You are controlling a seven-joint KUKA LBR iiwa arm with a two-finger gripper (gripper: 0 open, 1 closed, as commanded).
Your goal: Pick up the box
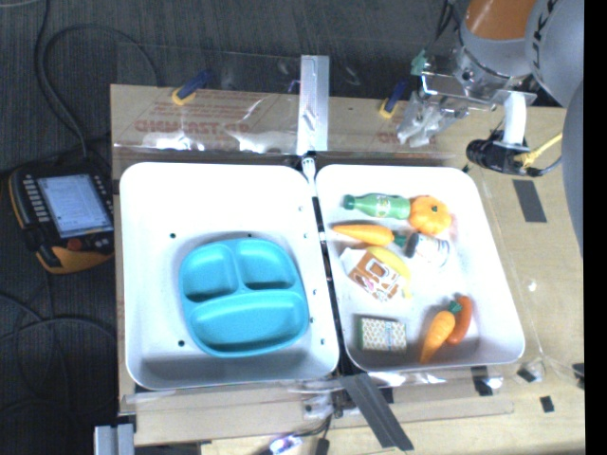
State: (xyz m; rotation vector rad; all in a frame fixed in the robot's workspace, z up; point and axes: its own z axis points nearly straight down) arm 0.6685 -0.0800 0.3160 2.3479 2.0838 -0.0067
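- Tabletop (531, 282): pale wooden board, black tape marks along its right side, a metal bracket at the near edge; clear plastic sheeting (228, 126) lies over its far strip.
- Floor (57, 349): dark carpet surrounding the tabletop; black cables trail across it at upper left.
- Right bin (493, 254): shallow, white, holding the loose items listed below.
- Small patterned packet (382, 333): nearest item, lying flat at the bin's near wall.
- Two carrots (446, 325): orange, side by side and touching, at 3 o'clock from the packet.
- Box (377, 275): white with orange print, lying tilted in the middle of the right bin, just beyond the packet.
- Banana (363, 234): yellow-orange, touching the box's far edge.
- Green bottle (377, 204): on its side by the far wall.
- Orange fruit (430, 215): touching the bottle's end, at 3 o'clock from it.
- Left bin (152, 216): white, carrying a blue divided tray (245, 294) of three compartments.
- Handheld pendant (59, 211): on the floor at 9 o'clock from the left bin, screen lit.
- End effector (419, 126): outside the right bin, over the far strip of the tabletop at 12 o'clock from the bottle; whether its fingers are wide or narrow cannot be told, and nothing is seen in them.
- Box relative to end effector: well apart, at about 6 o'clock from it, with the bottle and banana between.
- Arm (517, 12): grey with orange band, entering at upper right.
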